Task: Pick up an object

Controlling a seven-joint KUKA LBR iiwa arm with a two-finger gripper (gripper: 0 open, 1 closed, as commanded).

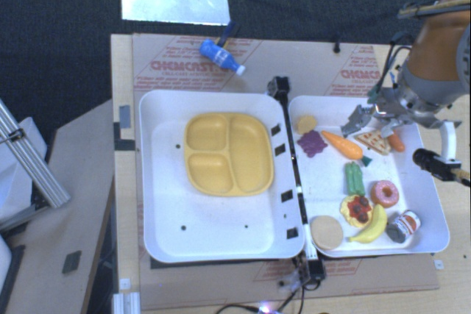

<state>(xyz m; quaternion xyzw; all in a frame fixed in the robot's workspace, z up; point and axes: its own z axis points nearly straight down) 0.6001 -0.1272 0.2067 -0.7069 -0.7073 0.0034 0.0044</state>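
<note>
Toy carrot [342, 144] | pincer [375, 118] grip: cannot tell | board [184, 64] print: CHEMCAST

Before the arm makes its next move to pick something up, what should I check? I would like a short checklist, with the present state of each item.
1. Gripper is above the right bin: ok.
2. An object is held already: cannot tell.
3. A target lies close: ok; the toast slice and the carrot are just below the gripper.
4. The target has free space around it: not ok; the toast slice lies close against a small orange piece.
5. The yellow plate in the left bin is out of the arm's way: ok.
</note>
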